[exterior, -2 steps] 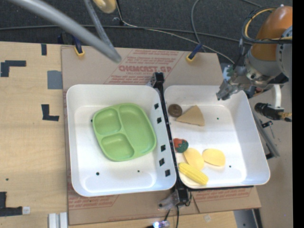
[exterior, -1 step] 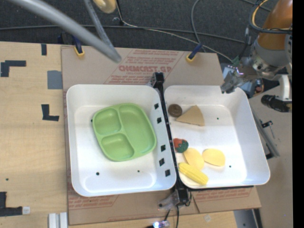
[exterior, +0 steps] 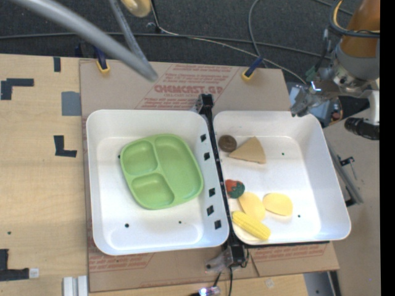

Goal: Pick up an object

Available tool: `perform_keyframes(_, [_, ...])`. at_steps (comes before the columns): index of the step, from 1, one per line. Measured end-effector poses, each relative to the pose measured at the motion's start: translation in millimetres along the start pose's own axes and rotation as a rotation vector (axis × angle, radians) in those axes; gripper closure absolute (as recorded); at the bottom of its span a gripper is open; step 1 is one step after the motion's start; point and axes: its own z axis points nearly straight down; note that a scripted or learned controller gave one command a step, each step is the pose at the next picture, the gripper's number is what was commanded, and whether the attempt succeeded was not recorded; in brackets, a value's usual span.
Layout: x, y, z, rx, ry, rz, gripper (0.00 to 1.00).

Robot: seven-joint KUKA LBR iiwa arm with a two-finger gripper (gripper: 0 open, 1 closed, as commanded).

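- Tool [exterior: 303, 103] parked over the top right corner of the right bin [exterior: 330, 184], outside the rim; whether open or closed cannot tell.
- Nothing visibly gripped yet; pick not begun, by the look of it.
- Candidates all below and to the left of the tool: brown ball [exterior: 228, 143] touching a tan wedge [exterior: 250, 151], nearest; farther off, red and green piece [exterior: 234, 188], two smooth yellow lumps [exterior: 278, 204], ridged corn cob [exterior: 251, 226].
- Better to choose the isolated yellow lump; likely to slip if pinched on a rounded edge.
- Best to descend straight, well apart from bin walls.
- Far beyond, green divided tray [exterior: 162, 170], glossy plastic, flat in the left bin [exterior: 102, 184] on the desk [exterior: 37, 159].
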Motion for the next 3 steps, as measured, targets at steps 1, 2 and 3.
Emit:
perform_keyframes(1, [51.2, -11.0, -4.6, 0.002, 0.002, -0.004, 1.00])
perform_keyframes(2, [106.6, -11.7, -2.9, 0.004, 0.002, -0.005, 1.00])
perform_keyframes(3, [148.3, -20.7, 8.9, 0.005, 0.001, -0.003, 1.00])
